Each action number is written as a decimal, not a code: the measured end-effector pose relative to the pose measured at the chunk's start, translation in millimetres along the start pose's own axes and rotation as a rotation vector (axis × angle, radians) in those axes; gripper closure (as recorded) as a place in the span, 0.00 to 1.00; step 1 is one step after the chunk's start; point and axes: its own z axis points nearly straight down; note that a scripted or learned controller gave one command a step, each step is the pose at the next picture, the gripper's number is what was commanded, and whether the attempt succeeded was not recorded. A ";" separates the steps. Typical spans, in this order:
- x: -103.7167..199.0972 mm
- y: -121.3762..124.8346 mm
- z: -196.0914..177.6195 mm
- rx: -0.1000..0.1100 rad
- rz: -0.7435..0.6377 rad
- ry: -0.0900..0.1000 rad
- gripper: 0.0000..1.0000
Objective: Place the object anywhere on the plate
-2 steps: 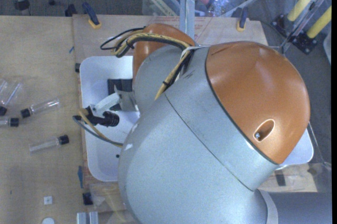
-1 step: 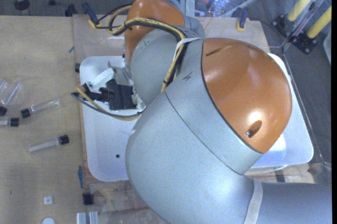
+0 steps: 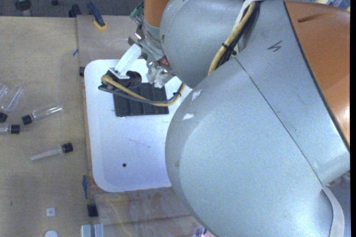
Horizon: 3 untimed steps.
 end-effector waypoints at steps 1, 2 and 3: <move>-34.0 -26.0 112.6 0.002 -0.374 -0.002 1.00; -61.4 -46.2 155.6 -0.004 -0.164 0.007 1.00; -150.5 -39.9 90.0 0.004 -0.536 -0.002 1.00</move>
